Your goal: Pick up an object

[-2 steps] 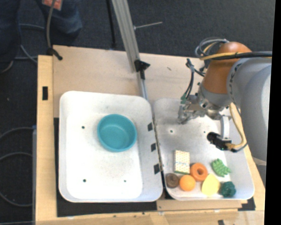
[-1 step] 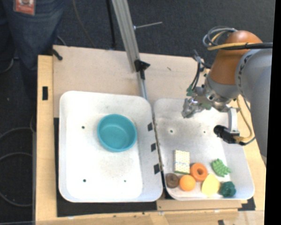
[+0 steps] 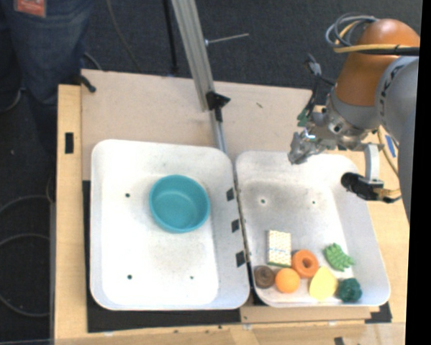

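Note:
My gripper [image 3: 300,151] hangs over the far edge of the right bin [image 3: 300,201], well away from the objects, with nothing seen between its fingers. At that bin's near end lie a pale yellow waffle block [image 3: 278,247], an orange ring [image 3: 305,262], an orange ball [image 3: 287,281], a brown doughnut [image 3: 265,277], a yellow lemon-like piece [image 3: 323,284], a light green leafy piece [image 3: 338,256] and a dark green piece [image 3: 350,289].
The left bin [image 3: 117,271] holds a teal bowl [image 3: 179,203]. A slanted aluminium post [image 3: 200,59] rises behind the bins, meeting the bench near their divide. A person in jeans stands at the top left.

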`<state>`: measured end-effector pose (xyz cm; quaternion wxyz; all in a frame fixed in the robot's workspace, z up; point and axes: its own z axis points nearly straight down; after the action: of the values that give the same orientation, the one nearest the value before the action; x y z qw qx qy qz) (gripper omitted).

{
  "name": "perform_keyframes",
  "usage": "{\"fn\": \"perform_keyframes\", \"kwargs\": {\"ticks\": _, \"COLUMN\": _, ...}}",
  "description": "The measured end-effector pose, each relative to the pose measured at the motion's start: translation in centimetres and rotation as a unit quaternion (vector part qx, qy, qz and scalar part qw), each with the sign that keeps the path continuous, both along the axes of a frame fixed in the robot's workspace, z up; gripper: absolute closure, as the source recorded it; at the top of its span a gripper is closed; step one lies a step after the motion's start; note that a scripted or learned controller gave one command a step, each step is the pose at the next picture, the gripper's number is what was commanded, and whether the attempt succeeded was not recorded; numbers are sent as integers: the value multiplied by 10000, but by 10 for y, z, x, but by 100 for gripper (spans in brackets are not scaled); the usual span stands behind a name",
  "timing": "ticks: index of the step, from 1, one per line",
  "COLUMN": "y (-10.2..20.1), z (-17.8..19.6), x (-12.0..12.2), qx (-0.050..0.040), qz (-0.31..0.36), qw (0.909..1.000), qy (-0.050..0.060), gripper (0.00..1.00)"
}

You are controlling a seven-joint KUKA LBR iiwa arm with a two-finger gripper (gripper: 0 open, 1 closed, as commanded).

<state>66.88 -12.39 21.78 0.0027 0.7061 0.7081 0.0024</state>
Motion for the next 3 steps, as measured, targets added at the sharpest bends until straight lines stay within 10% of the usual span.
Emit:
{"fn": "perform_keyframes", "kwargs": {"ticks": 1, "y": 0, "z": 45, "x": -3, "qx": 1, "qz": 6, "qw": 10000, "qy": 2, "gripper": 100}}
{"fn": "perform_keyframes", "kwargs": {"ticks": 3, "y": 105, "z": 41, "x": -20, "qx": 10, "qz": 24, "qw": 10000, "qy": 31, "gripper": 100}}
